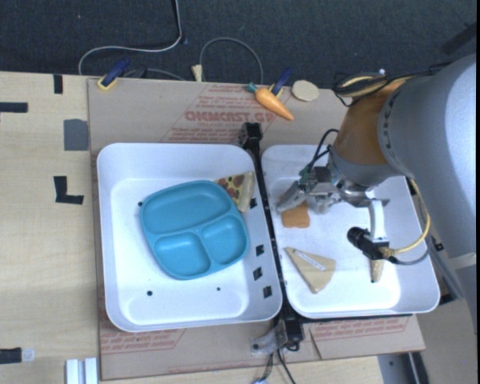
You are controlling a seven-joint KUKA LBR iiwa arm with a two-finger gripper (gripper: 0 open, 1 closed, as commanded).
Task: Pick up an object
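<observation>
A KUKA arm's gripper hangs low in the right bin, its jaws slightly parted with nothing seen between the fingers, the tips just above an orange-brown block lying near the divider between the two bins. On the near side of that block, toward the bin's front rim, rests a tan wedge resembling a sandwich half; to the wedge's right, close to the front-right floor, a small tan cone-shaped piece sits beneath the arm's cabling. Bare white floor opens between the wedge and the right wall. Across the divider, the left bin holds a blue three-compartment plate — tilted slightly, filling the middle — with a pizza-slice toy wedged between the plate's far-right edge and the divider. Open floor rings the plate on its near and left sides. Beyond the bins' far rims, on the cardboard sheet, lie a toy carrot and a pale round disc — both well clear of the bins.
</observation>
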